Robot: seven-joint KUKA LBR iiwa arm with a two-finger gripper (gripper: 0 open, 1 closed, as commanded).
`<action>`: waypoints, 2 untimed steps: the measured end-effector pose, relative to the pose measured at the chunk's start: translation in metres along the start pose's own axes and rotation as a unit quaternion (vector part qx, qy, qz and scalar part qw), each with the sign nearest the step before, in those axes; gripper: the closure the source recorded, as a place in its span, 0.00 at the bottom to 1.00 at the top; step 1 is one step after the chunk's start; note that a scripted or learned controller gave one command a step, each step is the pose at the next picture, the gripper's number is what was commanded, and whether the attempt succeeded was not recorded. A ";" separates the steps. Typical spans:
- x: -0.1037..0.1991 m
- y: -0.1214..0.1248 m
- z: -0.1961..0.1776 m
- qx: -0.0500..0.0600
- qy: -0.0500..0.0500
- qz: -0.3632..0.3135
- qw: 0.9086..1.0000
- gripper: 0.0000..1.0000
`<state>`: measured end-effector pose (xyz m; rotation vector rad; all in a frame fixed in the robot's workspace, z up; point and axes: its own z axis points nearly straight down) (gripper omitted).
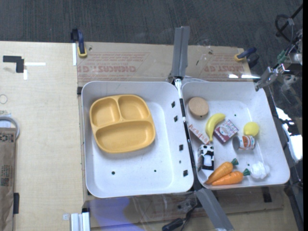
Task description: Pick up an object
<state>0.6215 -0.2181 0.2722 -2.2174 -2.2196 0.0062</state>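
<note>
Two white bins are sitting side by side on the tabletop (38, 129). The left bin (130, 177) is holding a yellow divided plate (122, 123). The right bin (269, 124) is holding a wooden disc (198, 107), banana (213, 124), lemon (251, 128), can (246, 142), small box (225, 131), two carrots (225, 173) and a cow toy (207, 157).

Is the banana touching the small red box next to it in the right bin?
Touching. In the camera view, the banana's lower end lies against the red box's left edge, with no white bin floor visible between them.
</note>
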 end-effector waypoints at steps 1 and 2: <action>0.043 0.038 0.100 0.000 0.000 0.011 1.000 0.00; 0.066 -0.043 0.184 0.000 0.000 0.025 1.000 0.00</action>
